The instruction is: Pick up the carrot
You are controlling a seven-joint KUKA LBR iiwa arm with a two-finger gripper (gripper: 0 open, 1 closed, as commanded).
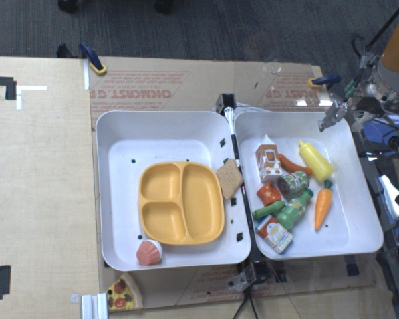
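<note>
Your carrot is orange and tapered, with a small green top, lying nearly upright in the picture, green end uppermost. It sits in the right-hand bin, well below the gripper and slightly to its left, just beside the yellow mustard bottle and the green bottle. You see the gripper near the bin's upper right corner, over the rim; you cannot tell its state, and nothing shows in its grasp.
</note>
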